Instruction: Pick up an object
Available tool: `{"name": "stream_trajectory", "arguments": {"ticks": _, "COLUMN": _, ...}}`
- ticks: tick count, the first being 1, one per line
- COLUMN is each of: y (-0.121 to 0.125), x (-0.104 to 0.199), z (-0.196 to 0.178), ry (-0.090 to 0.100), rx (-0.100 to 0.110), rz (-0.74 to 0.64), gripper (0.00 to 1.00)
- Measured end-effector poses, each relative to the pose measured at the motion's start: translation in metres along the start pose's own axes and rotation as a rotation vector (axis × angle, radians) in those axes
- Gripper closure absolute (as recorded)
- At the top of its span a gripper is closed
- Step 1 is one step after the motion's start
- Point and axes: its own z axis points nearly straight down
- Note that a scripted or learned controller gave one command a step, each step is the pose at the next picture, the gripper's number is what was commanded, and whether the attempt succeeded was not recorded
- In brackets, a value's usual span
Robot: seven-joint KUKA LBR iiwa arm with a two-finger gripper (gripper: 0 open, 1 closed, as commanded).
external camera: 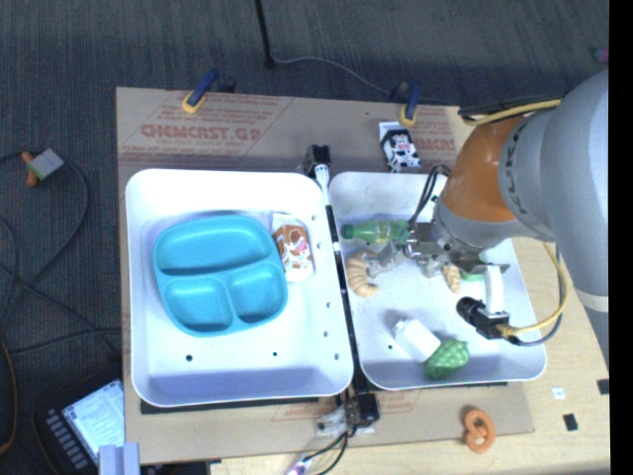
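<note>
Green translucent plastic bottle (374, 232) lies in right white bin (524, 364) near its far edge, just beside the hand (413, 248); hand's grip state cannot be told. Tan croissant-shaped toy (362, 279) nearby. Blue three-compartment plastic tray (220, 272) sits in left white bin (148, 364).

Red lettering "CHEMCAST GP" on the brown board (198, 132) (faded), repeated fainter along its top
</note>
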Motion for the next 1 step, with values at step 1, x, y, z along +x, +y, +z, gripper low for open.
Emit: {"name": "stream_trajectory", "arguments": {"ticks": 1, "y": 0.052, "x": 0.0047, "z": -0.0106, "ry": 0.001, "rx": 0.0, "rz": -0.001, "gripper": 0.0}}
